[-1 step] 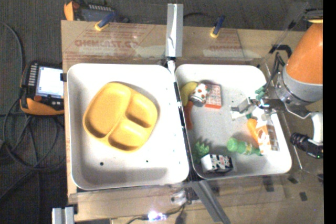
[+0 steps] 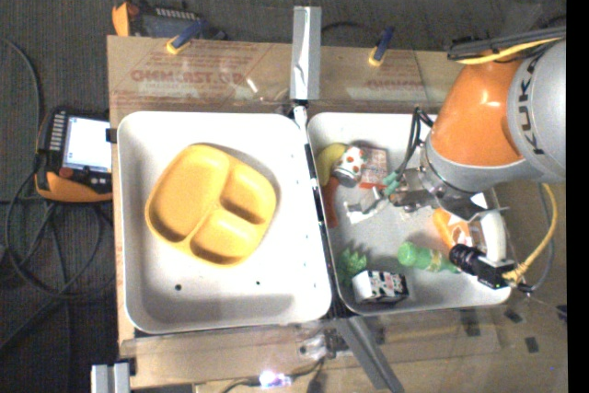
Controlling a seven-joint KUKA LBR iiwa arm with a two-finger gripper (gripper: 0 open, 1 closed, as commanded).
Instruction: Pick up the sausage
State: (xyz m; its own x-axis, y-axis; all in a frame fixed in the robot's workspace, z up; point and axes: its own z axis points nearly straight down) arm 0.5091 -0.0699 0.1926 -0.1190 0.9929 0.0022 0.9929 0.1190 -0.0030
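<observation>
A: Sausage (image 2: 329, 200): slim reddish-brown piece in the right bin (image 2: 416, 304), lying along the bin's left wall, about midway between its far and near edges.

B: Noted. Gripper (image 2: 391, 191)?

A: Over the middle of the right bin, on the arm (image 2: 483, 129) that comes in across the bin's right edge. Apart from the sausage, to its right. Cannot tell whether the claw is open or closed; dark and cluttered there. Nothing visibly gripped.

B: Neighbours of the sausage?

A: Towards the far-left corner, a yellow fruit (image 2: 329, 157), with a red-and-white can (image 2: 348, 167) just beside it and a small printed box (image 2: 373, 163) next along. These sit close above the sausage's far end. Near the near-left corner, a green leafy piece (image 2: 350, 264), and beside it a black-and-white carton (image 2: 380, 285) against the near edge.

B: Right half?

A: Green bottle (image 2: 421, 256) lying on its side; orange piece (image 2: 451, 225) beyond it, partly under the arm.

B: Left bin (image 2: 138, 290)?

A: Yellow divided plate (image 2: 213, 202), roughly central
</observation>
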